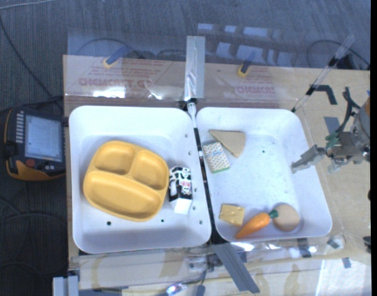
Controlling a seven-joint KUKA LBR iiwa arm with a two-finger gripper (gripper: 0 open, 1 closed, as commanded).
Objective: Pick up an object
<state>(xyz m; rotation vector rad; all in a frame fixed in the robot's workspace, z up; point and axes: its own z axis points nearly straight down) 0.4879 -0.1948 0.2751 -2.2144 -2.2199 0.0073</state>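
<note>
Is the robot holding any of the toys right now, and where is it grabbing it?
No, nothing is held. The gripper sits over the right bin's right rim with nothing between its fingers. The carrot lies in the bin.

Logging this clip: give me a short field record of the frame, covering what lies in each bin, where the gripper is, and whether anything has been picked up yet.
left bin: yellow divided plate; black-and-white carton beside the plate, near the divider
right bin: tan wedge; patterned packet touching the wedge; yellow cracker; carrot; beige egg-shaped object next to the carrot's top
gripper: at the right bin's right rim, apart from every object
held object: none visible
task status: pick not yet done
</note>
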